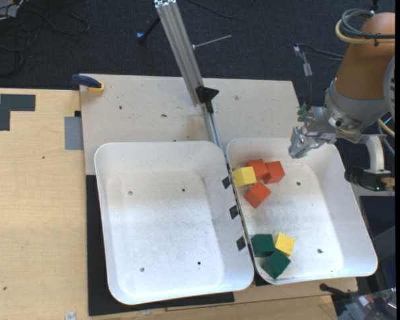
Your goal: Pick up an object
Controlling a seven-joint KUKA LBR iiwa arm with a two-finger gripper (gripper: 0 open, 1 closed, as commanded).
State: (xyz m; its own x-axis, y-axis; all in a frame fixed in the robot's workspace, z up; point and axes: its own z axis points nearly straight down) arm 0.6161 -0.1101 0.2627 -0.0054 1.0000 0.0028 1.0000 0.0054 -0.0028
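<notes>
Several small blocks lie in the right bin (333, 225). Near its far left corner sit a yellow block (245, 176), two orange blocks (267, 170) side by side and a third orange block (257, 195) just in front of them. By the front left wall rest two green blocks (269, 254) with a second yellow block (285, 243) against them. My gripper (300, 145) hangs over the bin's far edge, to the right of the orange blocks and apart from them, with nothing visibly held.
The left bin (160, 225) stands beside the right one, split from it by a divider with black clips (232, 211). A slanted metal rail (185, 52) rises behind the bins. A blue-and-yellow clamp (88, 82) sits at the bench's far left corner.
</notes>
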